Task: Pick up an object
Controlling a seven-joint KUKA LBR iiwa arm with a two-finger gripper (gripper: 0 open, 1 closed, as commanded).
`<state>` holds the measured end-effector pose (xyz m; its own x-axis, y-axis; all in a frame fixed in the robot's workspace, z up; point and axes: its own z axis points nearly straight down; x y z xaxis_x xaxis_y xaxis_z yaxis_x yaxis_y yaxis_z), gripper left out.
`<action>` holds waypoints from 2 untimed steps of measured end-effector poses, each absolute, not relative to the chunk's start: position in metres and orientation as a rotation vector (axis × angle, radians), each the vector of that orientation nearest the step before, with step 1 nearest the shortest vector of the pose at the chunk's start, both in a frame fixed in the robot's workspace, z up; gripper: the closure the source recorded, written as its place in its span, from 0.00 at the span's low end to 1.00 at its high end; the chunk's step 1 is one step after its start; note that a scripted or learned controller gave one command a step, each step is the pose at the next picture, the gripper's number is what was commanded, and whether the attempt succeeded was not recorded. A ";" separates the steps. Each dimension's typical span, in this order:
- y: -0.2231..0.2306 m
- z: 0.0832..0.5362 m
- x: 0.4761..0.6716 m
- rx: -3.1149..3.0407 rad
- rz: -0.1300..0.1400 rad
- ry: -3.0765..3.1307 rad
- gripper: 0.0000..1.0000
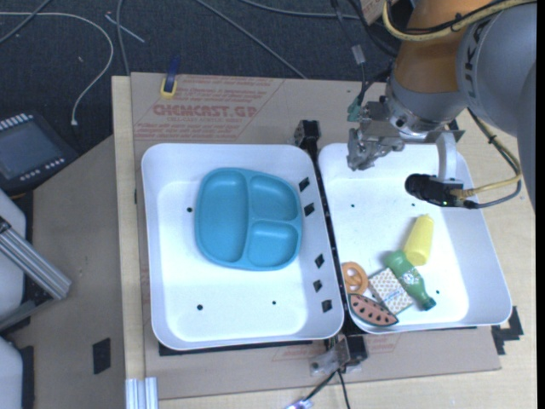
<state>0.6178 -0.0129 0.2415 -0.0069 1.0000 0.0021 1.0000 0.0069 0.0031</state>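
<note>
From the camera view above the bench, the grey arm with its orange band is reaching in from the right and hanging over the far end of the right bin point(477, 254); the gripper point(364, 156) is pointing down at the bin's far-left corner, close to the divider between the two bins; whether it is released or clenched cannot be told from this slant, since the metal parts at its tip are blurring together, and nothing is showing in its grasp.

The loose objects are lying well apart from the gripper, gathered at the near end of the same right bin; a yellow object point(419, 238) is lying nearest to the gripper, tilted, roughly in the middle of the bin toward its right side; a green bottle point(412, 280) is lying just beside it on the near side, slanting toward the near-right corner; a checkered packet point(388, 289) is sitting against the bottle's left side; an orange pretzel-shaped piece point(354, 276) is resting near the divider; a watermelon slice point(374, 311) is lying at the bin's near edge, touching the packet.

In the left bin point(170, 254), a blue divided plate point(249, 218) is lying flat in the middle, with three compartments facing up; black cables are trailing across the dark floor beyond the bench.
</note>
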 end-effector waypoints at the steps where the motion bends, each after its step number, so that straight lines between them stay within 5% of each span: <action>1: 0.036 0.225 0.636 2.216 0.003 2.228 1.00; 2: 0.082 0.230 0.644 2.216 0.005 2.227 1.00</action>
